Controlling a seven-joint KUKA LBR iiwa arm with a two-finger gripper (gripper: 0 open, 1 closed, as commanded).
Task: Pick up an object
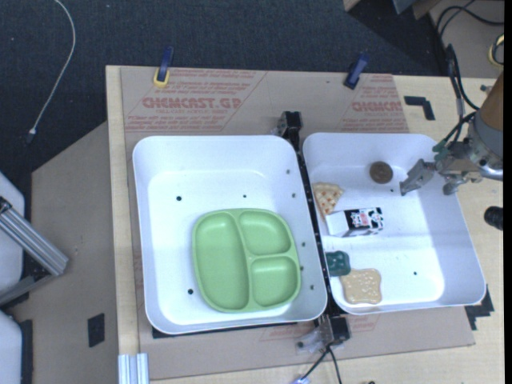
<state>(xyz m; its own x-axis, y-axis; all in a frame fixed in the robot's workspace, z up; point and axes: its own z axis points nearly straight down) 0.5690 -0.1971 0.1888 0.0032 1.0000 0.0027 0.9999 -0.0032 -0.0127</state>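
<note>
Two white bins sit side by side on a brown cardboard board with red letters on it. The left bin has a green plate in it. The plate has three parts, and it lies near the front of the bin.

The right bin has small things in it. A round brown disc lies near the back of the bin. A tan cracker lies close to the wall between the two bins. Just in front of it is a little black and white toy that looks like a cow lying on its side. Near the front of the bin is a small dark green piece. It touches a toast-shaped tan piece right beside it.

The gripper comes in from the right, over the back right part of the right bin. One grey finger points down and left, toward the brown disc, but it is apart from the disc. Nothing is between the fingers. I cannot tell how far open they are.

A blue clip and a blue and yellow clip sit on the back edge of the board.
</note>
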